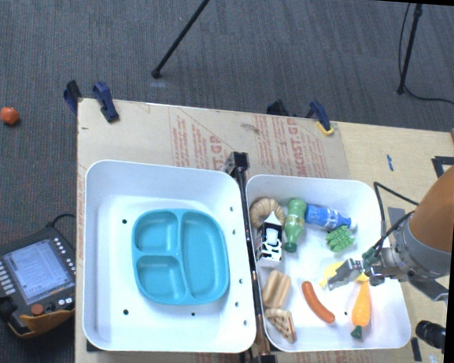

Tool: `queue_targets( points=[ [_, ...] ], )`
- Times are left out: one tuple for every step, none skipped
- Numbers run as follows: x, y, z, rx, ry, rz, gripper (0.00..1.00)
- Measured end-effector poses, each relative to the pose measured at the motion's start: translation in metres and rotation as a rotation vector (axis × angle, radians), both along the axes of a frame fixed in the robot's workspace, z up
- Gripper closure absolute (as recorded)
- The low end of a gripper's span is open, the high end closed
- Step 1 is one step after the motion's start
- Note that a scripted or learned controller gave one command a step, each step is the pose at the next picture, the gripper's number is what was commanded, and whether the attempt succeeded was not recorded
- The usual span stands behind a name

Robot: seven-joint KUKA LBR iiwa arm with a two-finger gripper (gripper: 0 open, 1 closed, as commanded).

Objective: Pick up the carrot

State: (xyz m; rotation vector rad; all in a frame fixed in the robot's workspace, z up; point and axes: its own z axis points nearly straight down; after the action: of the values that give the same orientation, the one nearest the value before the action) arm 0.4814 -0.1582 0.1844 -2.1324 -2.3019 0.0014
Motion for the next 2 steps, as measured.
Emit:
queue_targets(
  points=[
    [-0.0031,-0.0326,-0.095,0.003,-0.008,0.084,0.0],
    [-0.0044,-0.0341,-0.0863,0.002,-0.004,0.079,1.0]
  ],
)
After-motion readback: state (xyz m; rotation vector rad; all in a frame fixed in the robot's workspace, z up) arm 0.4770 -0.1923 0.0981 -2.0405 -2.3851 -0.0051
